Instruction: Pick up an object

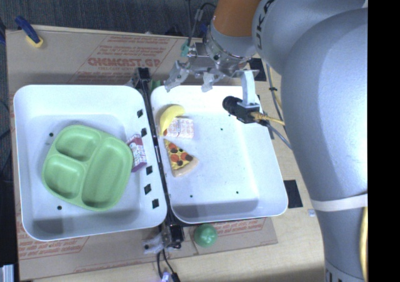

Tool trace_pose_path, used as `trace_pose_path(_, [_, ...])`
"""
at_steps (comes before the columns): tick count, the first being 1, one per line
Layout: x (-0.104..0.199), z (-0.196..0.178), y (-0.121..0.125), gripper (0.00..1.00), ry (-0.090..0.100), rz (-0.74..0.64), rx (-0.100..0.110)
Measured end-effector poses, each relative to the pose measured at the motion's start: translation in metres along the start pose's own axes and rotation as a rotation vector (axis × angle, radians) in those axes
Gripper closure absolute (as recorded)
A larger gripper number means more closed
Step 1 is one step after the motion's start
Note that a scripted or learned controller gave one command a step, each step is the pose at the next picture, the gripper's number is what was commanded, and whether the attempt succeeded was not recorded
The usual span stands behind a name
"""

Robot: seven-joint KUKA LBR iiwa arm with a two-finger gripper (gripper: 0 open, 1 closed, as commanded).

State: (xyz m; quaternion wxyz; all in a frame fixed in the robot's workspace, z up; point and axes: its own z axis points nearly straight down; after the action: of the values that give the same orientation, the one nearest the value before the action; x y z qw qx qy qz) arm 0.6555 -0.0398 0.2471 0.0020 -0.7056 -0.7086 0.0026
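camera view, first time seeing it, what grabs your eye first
The big grey arm with its orange band fills the right side, its gripper hanging over the far edge of the right bin. Next is the green divided plate lying in the left bin. A banana and a pizza slice toy sit by the right bin's left wall.

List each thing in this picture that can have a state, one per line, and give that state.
Gripper: jaws open, holding nothing, above the right bin's far edge.
Green divided plate: flat in the left bin, compartments bare.
Small packet: beside the plate, against the divider.
Banana: lying in the right bin.
Pizza slice: lying flat, topping up.
Green ball: on the bench, outside the bins.
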Motion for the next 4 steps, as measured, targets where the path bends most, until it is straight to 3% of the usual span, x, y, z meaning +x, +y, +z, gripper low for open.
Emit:
trace_pose_path(1, [0.001, -0.012, 0.001, 1.0, 0.0, -0.006, -0.001])
trace_pose_path(2, [0.025, 0.057, -0.061, 1.0, 0.001, -0.001, 0.0])
trace_pose_path(3, [0.025, 0.056, -0.06, 0.0, 0.0, 0.0, -0.002])
trace_pose_path(4, [0.025, 0.056, -0.06, 0.0, 0.0, 0.0, -0.002])
